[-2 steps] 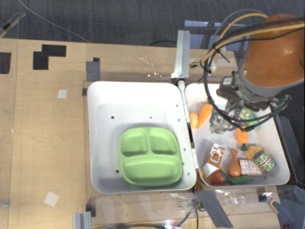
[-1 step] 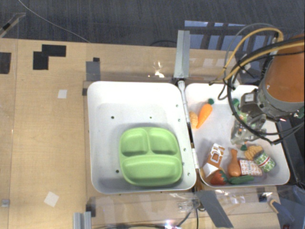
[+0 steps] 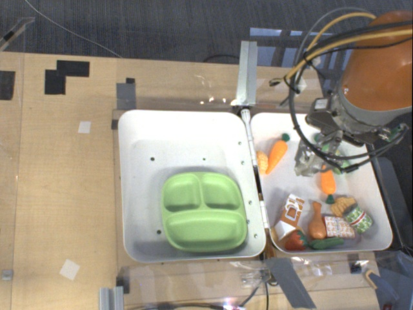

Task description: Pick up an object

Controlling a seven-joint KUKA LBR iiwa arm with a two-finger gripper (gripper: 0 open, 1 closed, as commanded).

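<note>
We could not tell how the gripper (image 3: 308, 162) stood, because cables and the wrist housing masked it. The arm (image 3: 381, 63) ran off the top and right edges. In the right bin (image 3: 381, 234) the small packets (image 3: 339, 227) overlapped, their labels too small to read, and a red item (image 3: 295, 240) lay half buried under them.
</note>
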